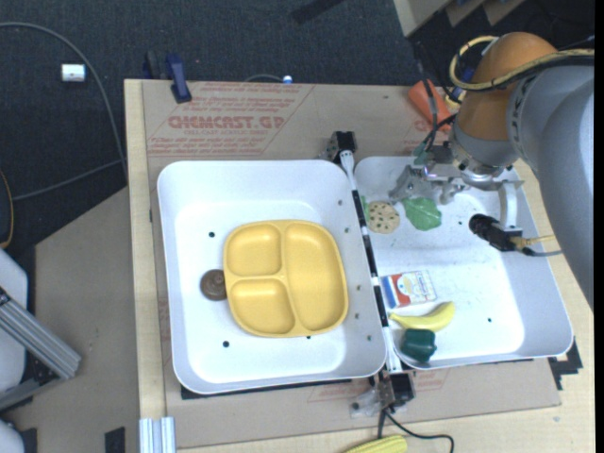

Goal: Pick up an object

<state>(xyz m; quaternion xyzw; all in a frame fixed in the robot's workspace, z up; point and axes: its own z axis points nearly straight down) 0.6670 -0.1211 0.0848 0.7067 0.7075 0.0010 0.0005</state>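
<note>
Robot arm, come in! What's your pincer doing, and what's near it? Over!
Pincer low in right bin, far end. Light green piece and cookie just below it, not held. Banana, carton nearer front, out of the way.

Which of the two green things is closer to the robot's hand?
The light green one at the top of the right bin, just under the end effector. The dark green one sits far down by the banana.

Two white bins, left point(179, 253) and right point(510, 300), sit side by side on a cardboard sheet point(226, 111) with red lettering, laid over the desk point(94, 272). There's a blue clip point(176, 76) at the sheet's far edge, and a small white tag point(74, 71) out on the dark carpet point(236, 17).
</note>
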